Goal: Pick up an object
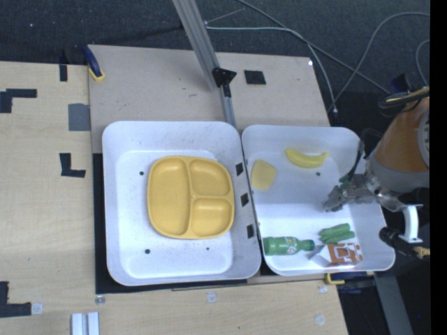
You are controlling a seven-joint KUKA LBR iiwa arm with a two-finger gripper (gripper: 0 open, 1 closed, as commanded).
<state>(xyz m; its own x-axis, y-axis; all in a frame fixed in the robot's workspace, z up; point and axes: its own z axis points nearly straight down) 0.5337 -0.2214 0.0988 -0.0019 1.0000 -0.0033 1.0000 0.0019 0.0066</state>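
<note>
The right bin (279, 139) holds a yellow banana (306, 158) near its far side, a pale yellow flat piece (263, 174) by its left wall, a green bottle (286, 244) lying on its side, a green pickle-like item (336, 232) and a small orange and white carton (343, 254) at the front right. My gripper (335, 201) hangs low over the right part of this bin, just above the green item. Nothing shows between its fingers.
The left bin (126, 257) carries a yellow divided plate (190, 196). A metal pole (202, 33) slants over the bench behind the bins. Cables run across the dark floor at the back right.
</note>
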